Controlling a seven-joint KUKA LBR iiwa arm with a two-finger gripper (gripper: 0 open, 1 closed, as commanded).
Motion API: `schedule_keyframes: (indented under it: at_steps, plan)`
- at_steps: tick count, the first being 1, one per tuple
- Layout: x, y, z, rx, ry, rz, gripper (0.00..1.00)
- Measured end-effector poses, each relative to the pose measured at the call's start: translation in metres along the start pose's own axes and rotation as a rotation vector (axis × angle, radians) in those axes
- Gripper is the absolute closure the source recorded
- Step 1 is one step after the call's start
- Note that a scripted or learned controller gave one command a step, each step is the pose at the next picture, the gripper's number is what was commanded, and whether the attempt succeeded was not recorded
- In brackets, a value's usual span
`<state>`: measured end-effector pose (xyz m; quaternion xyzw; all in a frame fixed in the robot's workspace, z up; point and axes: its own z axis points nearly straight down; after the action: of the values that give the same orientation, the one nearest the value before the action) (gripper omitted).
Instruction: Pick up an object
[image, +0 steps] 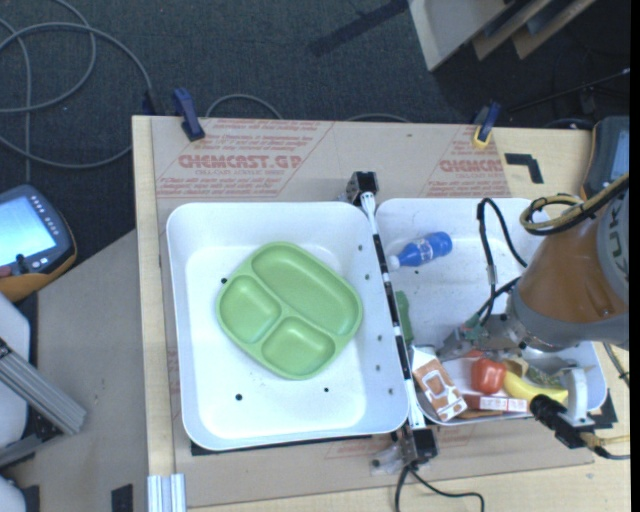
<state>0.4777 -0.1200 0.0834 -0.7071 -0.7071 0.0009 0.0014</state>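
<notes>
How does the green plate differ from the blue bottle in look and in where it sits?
The green plate is wide, flat and split into three compartments; the blue bottle is small, rounded and lies on its side. The plate lies in the left bin, the bottle in the right bin, near its far wall. Neither is touched by the gripper.

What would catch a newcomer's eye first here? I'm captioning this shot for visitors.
The green divided plate lying alone in the left bin stands out most. In the right bin, a blue bottle lies near the far end, while the arm hangs over a cluster with a red item and a banana.
</notes>
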Motion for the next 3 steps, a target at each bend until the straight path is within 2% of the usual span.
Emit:
schedule_keyframes:
  at_steps: [1, 2, 3]
  plan:
    - [-0.001, 0.002, -0.011, -0.005, -0.001, 0.001, 1.00]
    - [-0.002, 0.001, -0.011, -0.005, -0.002, 0.002, 0.00]
    - [0.020, 0.049, -0.001, -0.008, -0.002, -0.004, 0.00]
